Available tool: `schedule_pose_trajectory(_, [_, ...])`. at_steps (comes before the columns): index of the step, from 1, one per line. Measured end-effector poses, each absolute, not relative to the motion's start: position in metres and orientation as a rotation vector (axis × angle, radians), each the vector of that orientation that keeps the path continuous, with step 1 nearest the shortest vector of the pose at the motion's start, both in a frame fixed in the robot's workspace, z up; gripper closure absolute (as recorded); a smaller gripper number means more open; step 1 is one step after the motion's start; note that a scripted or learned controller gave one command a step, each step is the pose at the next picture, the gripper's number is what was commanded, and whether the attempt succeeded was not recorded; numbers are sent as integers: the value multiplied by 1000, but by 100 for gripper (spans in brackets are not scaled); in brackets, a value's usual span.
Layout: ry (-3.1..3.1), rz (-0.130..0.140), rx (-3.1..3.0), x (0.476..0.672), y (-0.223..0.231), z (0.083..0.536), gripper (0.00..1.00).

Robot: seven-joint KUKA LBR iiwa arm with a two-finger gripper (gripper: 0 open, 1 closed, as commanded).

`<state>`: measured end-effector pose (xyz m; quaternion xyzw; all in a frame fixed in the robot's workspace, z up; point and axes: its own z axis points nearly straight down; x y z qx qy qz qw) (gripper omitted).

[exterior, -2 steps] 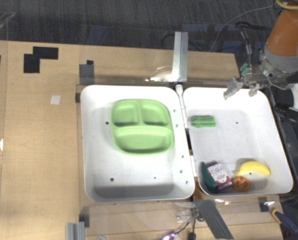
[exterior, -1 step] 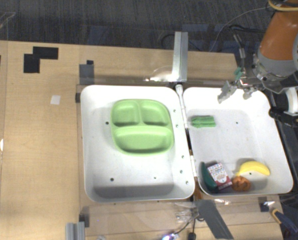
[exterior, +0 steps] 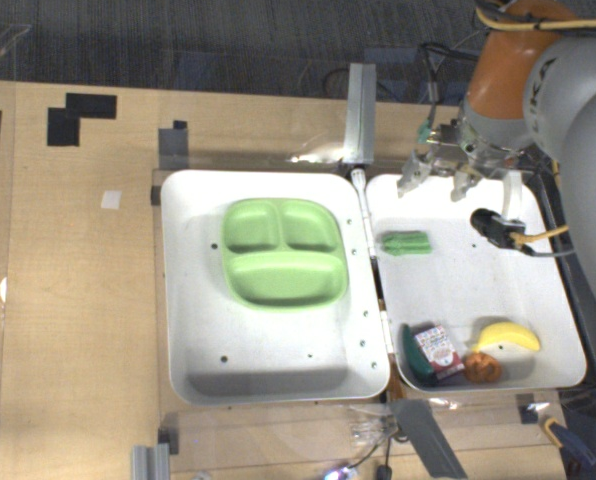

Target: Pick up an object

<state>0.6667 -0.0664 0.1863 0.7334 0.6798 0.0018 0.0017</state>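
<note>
My gripper hangs open over the far edge of the right bin, nothing between its fingers. A small green block lies in that bin, a little nearer and to the left of the gripper. At the bin's near edge sit a yellow banana, a small brown-orange object and a dark packet with a red and white label.
The left bin holds a green divided plate. A metal post stands between the bins at the back. A black cable fitting hangs off the arm over the right bin.
</note>
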Motion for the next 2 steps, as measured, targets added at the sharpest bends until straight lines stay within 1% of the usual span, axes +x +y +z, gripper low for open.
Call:
schedule_pose_trajectory(1, [2254, 9, 2178, 647, -96, 89, 0])
schedule_pose_trajectory(2, [2519, 7, 1867, 641, -70, 187, 0])
